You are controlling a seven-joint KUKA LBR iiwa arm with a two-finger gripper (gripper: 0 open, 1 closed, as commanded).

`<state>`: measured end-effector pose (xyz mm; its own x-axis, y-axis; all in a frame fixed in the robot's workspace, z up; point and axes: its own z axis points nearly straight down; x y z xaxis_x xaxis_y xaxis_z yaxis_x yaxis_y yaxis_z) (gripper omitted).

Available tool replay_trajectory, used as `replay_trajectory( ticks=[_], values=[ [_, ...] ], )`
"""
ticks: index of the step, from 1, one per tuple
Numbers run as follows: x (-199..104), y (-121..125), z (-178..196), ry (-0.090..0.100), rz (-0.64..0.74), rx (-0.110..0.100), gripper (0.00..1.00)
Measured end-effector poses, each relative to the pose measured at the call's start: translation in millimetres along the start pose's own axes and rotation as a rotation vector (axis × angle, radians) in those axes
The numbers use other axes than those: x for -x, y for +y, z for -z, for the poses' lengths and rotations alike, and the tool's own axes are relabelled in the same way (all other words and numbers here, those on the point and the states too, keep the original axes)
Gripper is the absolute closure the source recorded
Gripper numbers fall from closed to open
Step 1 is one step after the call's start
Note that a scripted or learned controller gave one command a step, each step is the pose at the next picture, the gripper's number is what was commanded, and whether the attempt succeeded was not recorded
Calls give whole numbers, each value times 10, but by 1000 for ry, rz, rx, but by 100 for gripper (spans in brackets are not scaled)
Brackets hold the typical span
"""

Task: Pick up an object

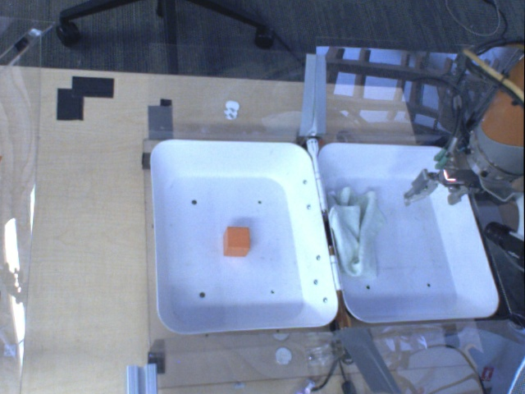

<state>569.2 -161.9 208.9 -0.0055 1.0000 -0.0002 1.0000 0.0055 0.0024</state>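
bench (90, 220): pale wood, matt | bins (205, 171): smooth white plastic, slight sheen | cloth (354, 230): soft, crumpled, pale | cube (237, 241): matt orange

Place: a robotics lab
Table: pale wooden table (82, 220) with black tape marks (82, 95) and metal brackets
Fixtures: two shallow white plastic bins (176, 302) side by side
Floor: grey carpet, black wheeled chair base (168, 6)
Wiring: loose cables (472, 11)

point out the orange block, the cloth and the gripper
orange block (237, 241), camera view, middle of its top face
cloth (353, 230), camera view, middle of the crumpled fabric
gripper (426, 185), camera view, at its tip over the right bin
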Motion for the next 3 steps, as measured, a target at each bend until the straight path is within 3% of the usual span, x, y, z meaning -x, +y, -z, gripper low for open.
replay_trajectory(
  ticks=[1,2,3],
  values=[
    [0,0,1,0,0,0,0],
    [-12,18,112,0,5,5,100],
    [27,456,-534,-1,365,2,100]
  ],
)
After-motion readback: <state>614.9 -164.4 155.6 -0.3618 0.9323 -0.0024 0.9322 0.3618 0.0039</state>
